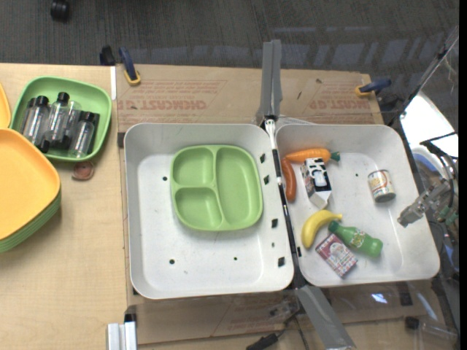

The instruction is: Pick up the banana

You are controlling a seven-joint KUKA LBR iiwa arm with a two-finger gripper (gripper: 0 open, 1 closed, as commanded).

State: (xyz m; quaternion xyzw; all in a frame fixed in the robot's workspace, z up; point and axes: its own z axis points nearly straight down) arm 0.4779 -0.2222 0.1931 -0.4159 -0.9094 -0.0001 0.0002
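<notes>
At the far left, a stack of orange plates (25, 188) was seen at the bench edge, and just behind it a small green tray (64, 117) in which several dark-capped bottles (58, 122) were kept together, apparently stored out of the way of the work.

Next came the left bin (146, 268), in which a green divided plate (217, 187) had been laid flat near the middle, with all three compartments bare; it was judged to be there as a place for things to be set down.

In the right bin (416, 195), the objects had been scattered loosely. An orange carrot (308, 154) lay near the upper left corner, with a reddish sausage (290, 180) just below it along the dividing wall and a small black-and-white carton (316, 177) beside both. The banana (318, 225) was found in the lower left part of this bin, lying flat and curved, its upper tip very near a green bottle (357, 240); a red-patterned packet (336, 255) lay just below the bottle. A small can (380, 185) stood apart, further right.

At the right edge, the gripper (417, 211) was seen over the bin's right rim, well apart from the banana. Nothing was seen in it, and whether it was spread or closed could not be told, the tool being blurred there. The pick was judged not yet begun.
</notes>
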